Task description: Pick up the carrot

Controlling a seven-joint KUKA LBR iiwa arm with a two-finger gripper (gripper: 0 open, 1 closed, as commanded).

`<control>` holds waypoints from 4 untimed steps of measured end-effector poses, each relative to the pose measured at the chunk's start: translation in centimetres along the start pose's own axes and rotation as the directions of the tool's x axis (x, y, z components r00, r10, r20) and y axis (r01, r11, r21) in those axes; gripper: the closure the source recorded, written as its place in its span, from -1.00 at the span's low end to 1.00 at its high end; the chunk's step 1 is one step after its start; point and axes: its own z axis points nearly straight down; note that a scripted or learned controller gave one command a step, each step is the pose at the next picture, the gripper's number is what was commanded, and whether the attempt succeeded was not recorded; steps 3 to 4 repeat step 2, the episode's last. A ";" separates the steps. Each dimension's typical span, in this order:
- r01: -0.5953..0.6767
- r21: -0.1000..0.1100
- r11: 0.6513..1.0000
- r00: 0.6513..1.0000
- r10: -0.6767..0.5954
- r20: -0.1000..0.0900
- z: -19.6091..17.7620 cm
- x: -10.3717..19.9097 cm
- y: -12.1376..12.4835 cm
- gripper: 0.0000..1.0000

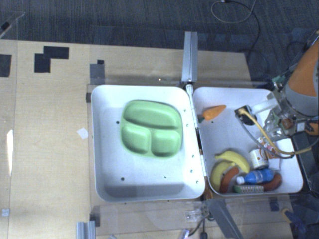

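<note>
Gripper (275,119) above the right side of the right bin (224,138)
If it is open or closed, I cannot tell. The carrot (214,112) lies well apart from it, in this bin's far left corner; a banana (225,164) lies at the near wall.

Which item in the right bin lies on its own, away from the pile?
The orange carrot, at top left; the banana and blue bottle lie bunched at the bottom.

Hand (278,119) indistinct; arm (305,78) partly beyond the right edge; red sausage (228,179) half beneath bottle (255,177).
</note>
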 end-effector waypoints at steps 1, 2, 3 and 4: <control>0.009 0.000 1.000 1.000 -0.009 -0.001 -1.0 0.2 -0.1 1.00; 0.010 -0.003 1.000 1.000 -0.010 0.000 -1.9 4.8 5.0 1.00; 0.010 -0.003 1.000 1.000 -0.010 0.000 -1.9 4.8 5.0 1.00; 0.010 -0.003 1.000 1.000 -0.010 0.000 -1.9 4.8 5.0 1.00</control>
